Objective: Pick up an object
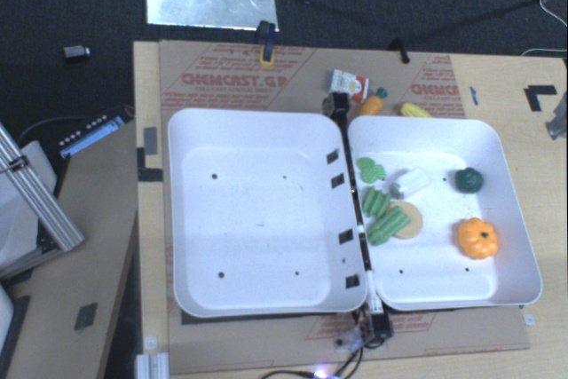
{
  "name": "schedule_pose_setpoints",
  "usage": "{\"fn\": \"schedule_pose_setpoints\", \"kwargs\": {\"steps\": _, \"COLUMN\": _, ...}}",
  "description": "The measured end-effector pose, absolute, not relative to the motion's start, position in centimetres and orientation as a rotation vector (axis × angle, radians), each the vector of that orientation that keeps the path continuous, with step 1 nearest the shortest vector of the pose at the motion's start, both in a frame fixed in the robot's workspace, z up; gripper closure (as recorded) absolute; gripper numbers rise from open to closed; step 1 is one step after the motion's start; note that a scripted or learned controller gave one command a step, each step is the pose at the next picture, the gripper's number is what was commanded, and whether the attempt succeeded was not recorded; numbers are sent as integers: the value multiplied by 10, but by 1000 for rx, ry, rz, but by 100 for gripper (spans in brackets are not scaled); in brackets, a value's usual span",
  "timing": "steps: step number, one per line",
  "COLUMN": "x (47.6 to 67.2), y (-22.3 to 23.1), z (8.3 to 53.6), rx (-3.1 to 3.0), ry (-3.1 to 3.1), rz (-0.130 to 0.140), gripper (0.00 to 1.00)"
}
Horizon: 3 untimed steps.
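The right bin (510,191) holds several small objects. An orange pumpkin (477,238) lies near its right wall, with a dark green ball (469,180) just behind it. Toward the left wall sit a green leafy piece (370,169), a white and grey object (408,184), green ribbed pieces (382,217) and a tan disc (410,221) that touches them. A small grey part of the arm (558,115) pokes in at the right edge, above the bench and outside the bin, well apart from all the objects.
The left bin (257,124) is a bare white tray. Behind the bins on the cardboard lie an orange carrot (371,106), a yellow piece (414,111) and a white and red item (347,84). Black clips (337,182) run along the seam between the bins.
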<state>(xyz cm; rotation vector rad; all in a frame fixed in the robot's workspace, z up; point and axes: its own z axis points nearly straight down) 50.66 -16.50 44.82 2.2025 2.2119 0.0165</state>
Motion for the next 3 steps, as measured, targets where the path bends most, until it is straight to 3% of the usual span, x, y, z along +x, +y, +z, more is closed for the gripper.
{"fn": "schedule_pose_setpoints", "kwargs": {"steps": 1, "x": 487, "y": -119, "z": 479, "rx": 2209, "ry": 2226, "rz": 8, "gripper": 100}}
{"fn": "schedule_pose_setpoints", "kwargs": {"steps": 3, "x": 487, "y": -42, "z": 501, "rx": 2211, "ry": 2228, "rz": 5, "gripper": 100}}
